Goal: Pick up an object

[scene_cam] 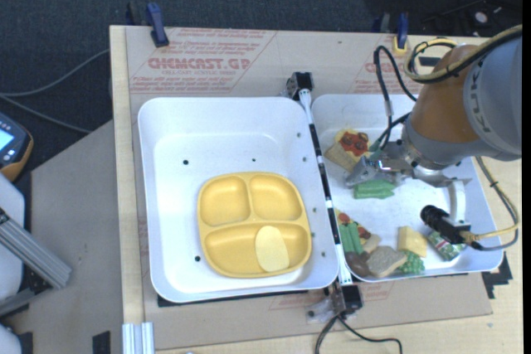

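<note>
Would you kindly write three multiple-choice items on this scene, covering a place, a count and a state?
1. Where does the yellow divided plate lie?
A. left bin
B. right bin
C. bare bench

2. How many compartments does the plate have?
A. two
B. three
C. five

3. What lies in the plate's large front compartment?
A. a green piece
B. a pale oval piece
C. a dark cable

Answers: 1 A, it sits inside the left bin. 2 B, two small compartments at the back, one large at the front. 3 B, the pale oval piece rests there.
</note>
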`<state>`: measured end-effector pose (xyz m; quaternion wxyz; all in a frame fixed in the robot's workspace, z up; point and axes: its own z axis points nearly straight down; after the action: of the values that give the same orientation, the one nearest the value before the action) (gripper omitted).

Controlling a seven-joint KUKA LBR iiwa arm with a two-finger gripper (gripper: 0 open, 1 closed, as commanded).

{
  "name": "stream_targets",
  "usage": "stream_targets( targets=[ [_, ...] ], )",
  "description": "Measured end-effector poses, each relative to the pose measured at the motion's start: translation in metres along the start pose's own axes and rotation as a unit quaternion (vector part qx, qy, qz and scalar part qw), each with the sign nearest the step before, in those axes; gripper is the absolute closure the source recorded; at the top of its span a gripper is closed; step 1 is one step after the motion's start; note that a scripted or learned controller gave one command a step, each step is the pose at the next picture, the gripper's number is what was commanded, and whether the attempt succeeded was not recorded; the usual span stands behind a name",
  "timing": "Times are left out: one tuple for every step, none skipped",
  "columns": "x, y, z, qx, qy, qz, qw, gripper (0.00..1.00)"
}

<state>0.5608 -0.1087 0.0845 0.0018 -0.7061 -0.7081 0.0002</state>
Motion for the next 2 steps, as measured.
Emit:
stream_targets(
  targets=[
    [0.015,-0.001,0.000,0.000,0.000,0.000,1.0000,0.00],
    [0.008,0.036,0.000,-0.003,-0.002,0.001,1.0000,0.00]
  ],
)
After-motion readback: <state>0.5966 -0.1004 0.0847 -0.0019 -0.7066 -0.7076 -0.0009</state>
